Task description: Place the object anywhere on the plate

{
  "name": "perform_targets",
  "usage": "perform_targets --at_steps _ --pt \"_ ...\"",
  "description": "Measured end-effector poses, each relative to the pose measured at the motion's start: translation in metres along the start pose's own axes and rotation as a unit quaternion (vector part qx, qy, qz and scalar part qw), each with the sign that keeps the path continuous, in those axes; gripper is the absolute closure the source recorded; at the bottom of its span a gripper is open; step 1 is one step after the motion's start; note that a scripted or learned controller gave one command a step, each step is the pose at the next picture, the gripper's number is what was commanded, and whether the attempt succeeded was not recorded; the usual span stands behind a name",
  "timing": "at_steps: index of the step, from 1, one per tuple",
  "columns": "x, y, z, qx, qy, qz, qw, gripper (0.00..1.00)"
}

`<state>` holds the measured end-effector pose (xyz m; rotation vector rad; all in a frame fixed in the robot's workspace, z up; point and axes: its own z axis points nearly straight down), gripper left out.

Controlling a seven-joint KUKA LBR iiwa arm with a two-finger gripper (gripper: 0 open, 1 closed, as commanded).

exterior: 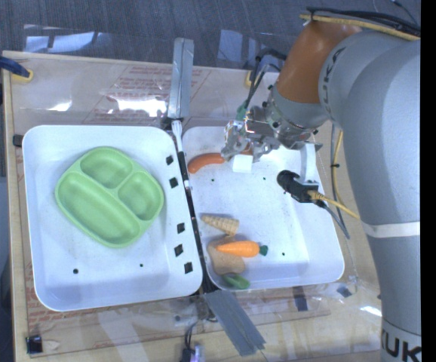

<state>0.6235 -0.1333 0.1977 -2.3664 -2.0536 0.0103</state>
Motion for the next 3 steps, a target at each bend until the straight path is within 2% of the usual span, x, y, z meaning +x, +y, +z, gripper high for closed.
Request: perform_targets --at_steps 1,2,3 --pt "0.084 0.021 0.009 -0.002 0.0 -0.022 0.9998 1.0" --pt "0.142 -0.061 0.0 -0.001 -0.001 -0.166 0.9862 1.0" --pt "0.141 -0.061 0.0 -0.001 -0.001 -0.165 0.9863 0.0"
